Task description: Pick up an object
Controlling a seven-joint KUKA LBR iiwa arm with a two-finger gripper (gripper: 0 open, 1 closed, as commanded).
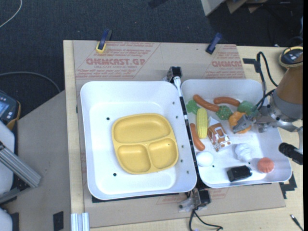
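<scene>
Reaching is the step in hand: the arm point(291, 93) comes in over the right edge of the tabletop point(144, 57) and its gripper point(248, 120) hangs low over the right bin point(269, 174), among the toy food heaped toward that bin's far side. No single object is named by the task, so any of these would serve — the orange piece point(237, 118) just beside the gripper looks the likeliest target, with a green leafy piece point(246, 107) touching it on the far side and a sausage point(226, 100) beyond. Whether the fingers are apart or together I cannot tell; dark metal and clutter blur into each other there, and nothing is plainly lifted. Nearer the bin's front edge lie a white bulb shape point(243, 151), a black block point(238, 173) and an orange ball point(265, 165), well apart from the gripper. The left bin point(96, 129) carries a yellow divided plate point(144, 142). The next move probably calls for a short, centred descent on one piece — the pile is tight, so a neighbour could be nudged or caught instead.
</scene>
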